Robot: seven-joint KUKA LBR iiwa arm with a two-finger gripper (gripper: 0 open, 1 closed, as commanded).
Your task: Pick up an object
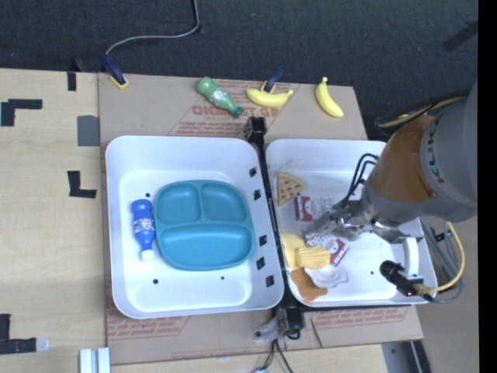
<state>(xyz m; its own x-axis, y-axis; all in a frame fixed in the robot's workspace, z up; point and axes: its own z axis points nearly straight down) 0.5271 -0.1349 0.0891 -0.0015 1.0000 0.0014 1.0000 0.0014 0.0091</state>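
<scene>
gripper: low in right bin, jaw state cannot tell
target: food pile at 7 o'clock
risk: crowded pieces, likely slipping or empty grab

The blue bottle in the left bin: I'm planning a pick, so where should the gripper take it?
Grip the blue bottle across its middle, coming straight down. It lies flat, lengthwise beside the teal plate, so fingers should probably close across its narrow width.

Bench (two bins, bananas)
</scene>
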